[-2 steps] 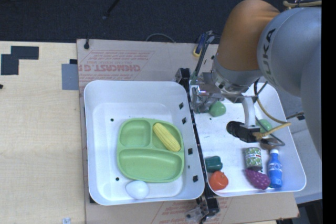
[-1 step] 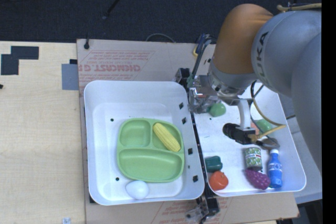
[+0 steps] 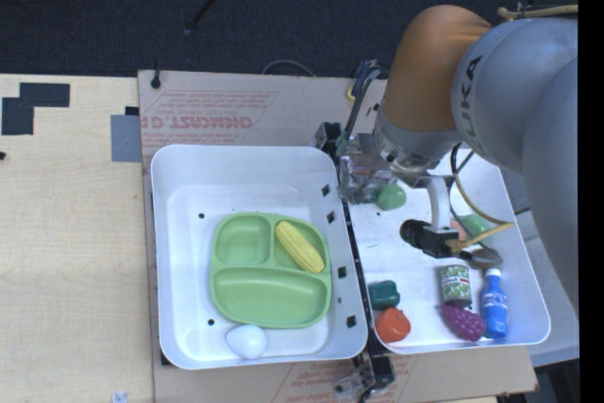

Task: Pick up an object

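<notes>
My gripper point(image 3: 362, 182) hangs over the back left corner of the right bin point(image 3: 528, 297), close to the wall between the two bins. A small round green object point(image 3: 391, 196) lies right beside it, on its right and touching or nearly touching it. The wrist hides whether that object is gripped. Further forward in the same bin lie a dark green piece point(image 3: 383, 293), an orange-red fruit point(image 3: 393, 325), a small can point(image 3: 454, 284), purple grapes point(image 3: 463, 322), a blue bottle point(image 3: 494, 302) and a pale green item point(image 3: 473, 225).
The left bin point(image 3: 179, 203) holds a green divided plate point(image 3: 269, 293) with a corn cob point(image 3: 300, 246) in its upper right section, and a white ball point(image 3: 249, 341) by the front wall. The large grey and orange arm covers the right bin's back right part.
</notes>
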### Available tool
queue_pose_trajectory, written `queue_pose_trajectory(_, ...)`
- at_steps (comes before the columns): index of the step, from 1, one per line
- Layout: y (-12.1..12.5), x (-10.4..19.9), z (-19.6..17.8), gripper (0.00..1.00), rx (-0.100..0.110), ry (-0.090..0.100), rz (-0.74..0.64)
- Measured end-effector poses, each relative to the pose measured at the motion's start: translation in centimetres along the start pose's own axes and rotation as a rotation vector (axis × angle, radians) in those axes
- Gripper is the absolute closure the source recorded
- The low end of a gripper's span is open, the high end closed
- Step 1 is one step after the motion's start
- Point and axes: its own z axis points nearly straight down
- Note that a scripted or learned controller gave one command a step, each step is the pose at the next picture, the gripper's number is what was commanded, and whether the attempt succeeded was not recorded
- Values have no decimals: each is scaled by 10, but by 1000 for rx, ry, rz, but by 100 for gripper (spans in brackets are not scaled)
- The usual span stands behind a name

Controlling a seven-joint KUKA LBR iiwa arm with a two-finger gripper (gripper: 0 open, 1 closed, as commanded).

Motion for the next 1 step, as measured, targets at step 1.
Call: queue_pose_trajectory(1, 3, 1, -1, 100, -1, 0, -1)
